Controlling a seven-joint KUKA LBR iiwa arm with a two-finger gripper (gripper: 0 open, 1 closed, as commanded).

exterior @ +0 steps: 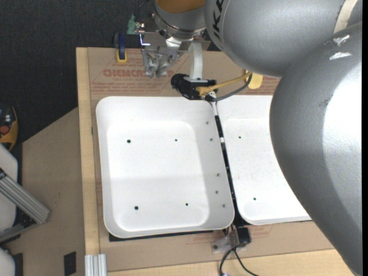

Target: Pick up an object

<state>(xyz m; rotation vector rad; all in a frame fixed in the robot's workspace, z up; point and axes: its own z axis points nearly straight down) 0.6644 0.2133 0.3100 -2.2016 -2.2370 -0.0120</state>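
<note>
A: What sits on the left?
B: The left bin [115, 154], a shallow white tray on the counter [86, 125].

A: And the pincer [156, 68]?
B: Up at twelve o'clock, hanging beyond the bin's far rim, over printed cardboard. Whether it is spread or pressed together, I cannot tell.

A: Any object to pick?
B: I can't make one out. The right bin [253, 171] lies at three o'clock, partly under the arm [299, 50].
</note>
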